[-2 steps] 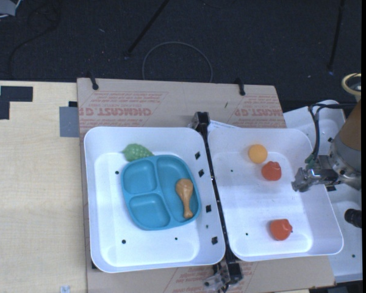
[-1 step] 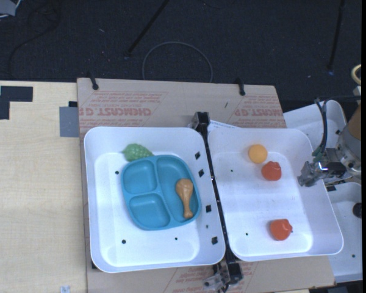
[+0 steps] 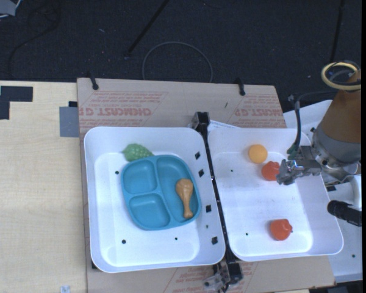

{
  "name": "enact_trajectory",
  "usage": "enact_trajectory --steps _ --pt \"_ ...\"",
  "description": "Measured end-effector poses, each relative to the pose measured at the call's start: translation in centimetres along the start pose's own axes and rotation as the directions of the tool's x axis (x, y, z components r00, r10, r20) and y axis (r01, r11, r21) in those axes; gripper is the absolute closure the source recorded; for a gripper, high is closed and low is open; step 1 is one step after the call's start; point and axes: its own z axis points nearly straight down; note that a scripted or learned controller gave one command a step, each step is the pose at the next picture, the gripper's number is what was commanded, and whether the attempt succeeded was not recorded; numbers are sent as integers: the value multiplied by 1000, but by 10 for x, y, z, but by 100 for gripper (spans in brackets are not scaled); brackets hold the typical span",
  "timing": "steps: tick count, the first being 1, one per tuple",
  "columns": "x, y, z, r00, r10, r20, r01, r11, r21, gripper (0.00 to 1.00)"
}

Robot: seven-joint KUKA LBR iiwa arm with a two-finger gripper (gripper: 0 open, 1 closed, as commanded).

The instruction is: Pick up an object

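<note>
We note the gripper low over the right bin, reaching in from the right and sitting just beside a red-orange round object, apparently touching its right flank. Whether the claw is apart, together, or clamped on anything we cannot tell; the metal tip is small and blurred against the white floor. We judge this red-orange piece to be the target, since the arm is lined up level with it rather than above the others. Close by, up and to the left, lies an orange ball, near enough that a sideways nudge could knock it (a risk with round toys on a slick floor). A second red object rests well apart near the bin's front right corner, out of the way. The left bin holds a blue divided tray with a toy drumstick lying across its right-hand compartment, and a green leafy piece tucked against the tray's upper left rim. Nothing is lifted yet, by our reading.
</note>
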Motion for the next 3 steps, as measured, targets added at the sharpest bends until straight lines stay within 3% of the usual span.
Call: enact_trajectory --steps 2,3 --pt "106 21 13 1000 0 0 0 1000 1 100" --pt "156 33 -5 1000 1 2 -1 1000 -1 100"
